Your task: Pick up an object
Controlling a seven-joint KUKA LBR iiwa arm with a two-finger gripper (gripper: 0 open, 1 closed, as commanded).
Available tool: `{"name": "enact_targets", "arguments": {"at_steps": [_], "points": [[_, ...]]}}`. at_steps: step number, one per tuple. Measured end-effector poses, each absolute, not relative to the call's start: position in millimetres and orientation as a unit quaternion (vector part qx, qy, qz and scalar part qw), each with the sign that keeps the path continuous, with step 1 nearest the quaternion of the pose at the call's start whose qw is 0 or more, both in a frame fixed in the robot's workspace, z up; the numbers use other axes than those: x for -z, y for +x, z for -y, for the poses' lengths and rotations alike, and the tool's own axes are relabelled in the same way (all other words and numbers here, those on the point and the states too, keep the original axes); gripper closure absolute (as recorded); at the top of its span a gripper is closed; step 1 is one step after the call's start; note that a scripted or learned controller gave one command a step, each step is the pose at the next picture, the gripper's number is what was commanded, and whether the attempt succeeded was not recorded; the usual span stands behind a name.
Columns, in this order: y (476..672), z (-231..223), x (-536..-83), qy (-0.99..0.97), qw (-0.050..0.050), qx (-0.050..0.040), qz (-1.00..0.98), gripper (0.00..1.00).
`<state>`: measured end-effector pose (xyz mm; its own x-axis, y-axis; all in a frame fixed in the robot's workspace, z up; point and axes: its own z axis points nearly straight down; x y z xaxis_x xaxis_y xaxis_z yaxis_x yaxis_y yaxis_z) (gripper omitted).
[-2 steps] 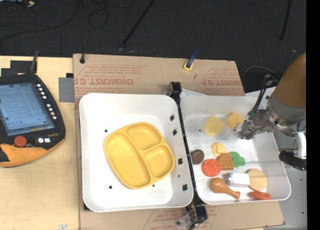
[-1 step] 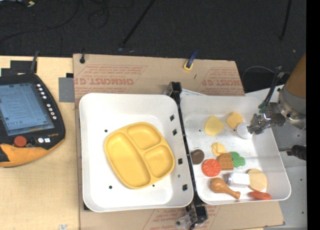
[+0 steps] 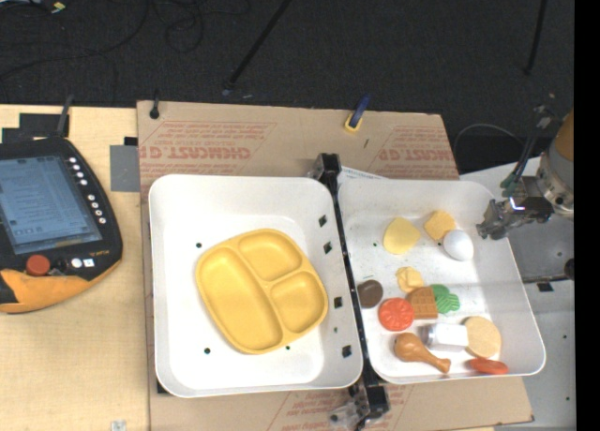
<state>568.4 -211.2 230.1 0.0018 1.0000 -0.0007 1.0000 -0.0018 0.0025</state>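
Two shallow white bins sit side by side on a sheet of cardboard (image 3: pixel 281 143) in the middle of the frame. The left bin (image 3: pixel 178 204) holds a yellow plate (image 3: pixel 260 289) with three compartments, lying a little right of the bin's centre. The right bin (image 3: pixel 525 326) holds a scatter of toy food. In its upper part a pale yellow wedge (image 3: pixel 401 235) lies beside a smaller yellow piece (image 3: pixel 439 224), and a white egg (image 3: pixel 457 245) rests just right of and below that piece. Lower down, a dark brown disc (image 3: pixel 369 292) lies near the bin's left wall, with a red tomato slice (image 3: pixel 396 314) just below and right of it. A small yellow lump (image 3: pixel 410 278), a brown waffle-like square (image 3: pixel 423 304) and a green piece (image 3: pixel 445 301) cluster together at the bin's centre. Along the lower edge lie a chicken drumstick (image 3: pixel 421 351), a white block (image 3: pixel 448 334), a tan round slice (image 3: pixel 483 335) and a red-orange piece (image 3: pixel 486 364). The gripper (image 3: pixel 494 223) shows at the right of the frame, over the upper right rim of the right bin, apart from all the food and nearest the egg; it is small and dark against the background, so I cannot tell how it is set. At the left edge of the frame a control tablet (image 3: pixel 52 223) with a lit screen rests on the wooden bench.
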Motion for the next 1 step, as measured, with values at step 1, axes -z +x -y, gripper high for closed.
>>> {"name": "enact_targets", "arguments": {"at_steps": [1], "points": [[577.6,160.0,-231.3,0.706,-0.002,-0.0005,-0.709,1.0]]}}
